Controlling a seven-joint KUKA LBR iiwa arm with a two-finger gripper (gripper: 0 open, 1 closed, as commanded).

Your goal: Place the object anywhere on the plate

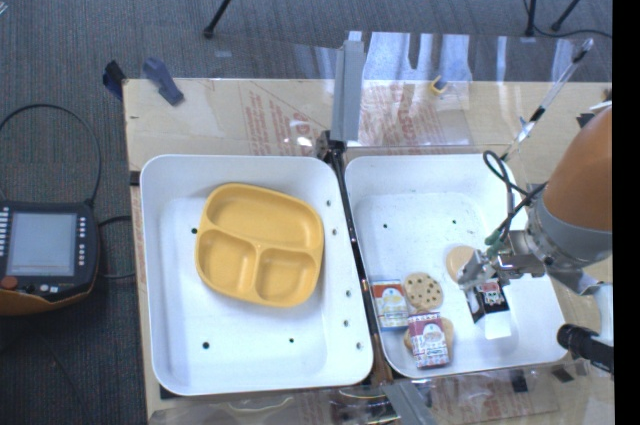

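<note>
Claw [487,288] near right bin's [420,175] rim

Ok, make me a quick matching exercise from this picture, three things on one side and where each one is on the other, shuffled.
Things:
1. yellow plate
2. cookie
3. handheld controller

Places:
A. in the right bin, near its front
B. on the floor beside the bench
C. in the left bin

Pairs: 1-C, 2-A, 3-B

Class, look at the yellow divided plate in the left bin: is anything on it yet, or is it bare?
Bare. The yellow three-compartment plastic plate shows only its own yellow surface in every section; the round chocolate-chip cookie and small snack packets lie in the right white bin.
</note>
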